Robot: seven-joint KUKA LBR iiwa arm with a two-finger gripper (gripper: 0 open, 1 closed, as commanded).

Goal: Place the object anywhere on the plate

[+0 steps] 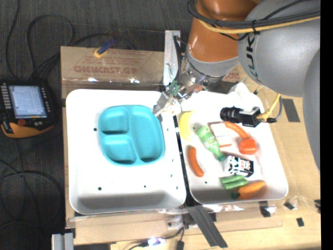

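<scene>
— Where is the gripper point(167, 104)?
— Over the far end of the wall where the two bins meet, just off the plate's point(130, 134) far right corner. Open or closed, I cannot tell; the view is too slanted and small there.
— And the plate?
— Blue, with three compartments, lying flat near the middle of the left bin point(83, 181).
— The thing to be moved?
— Which piece is meant I cannot tell. Every loose piece lies in the right bin point(269, 163). Closest to the gripper is a banana point(184, 125), against that bin's left wall.
— What else is in there?
— A green bottle point(209, 142) lies tilted beside the banana, touching a pale box point(221, 134). A sausage point(195, 162) lies nearer the front, apart from the rest. A tomato point(248, 146) sits right of the box, with a cow-patterned carton point(239, 166) in front of it. A green pod point(232, 182) and a carrot point(252, 188) touch at the front.
— What stands between them and the plate?
— The two bin walls, side by side. The arm point(281, 40) hangs over the right bin's far end.
— Outside the bins?
— Cardboard point(109, 69) behind the left bin, and a pendant point(23, 105) well off to the left.
</scene>
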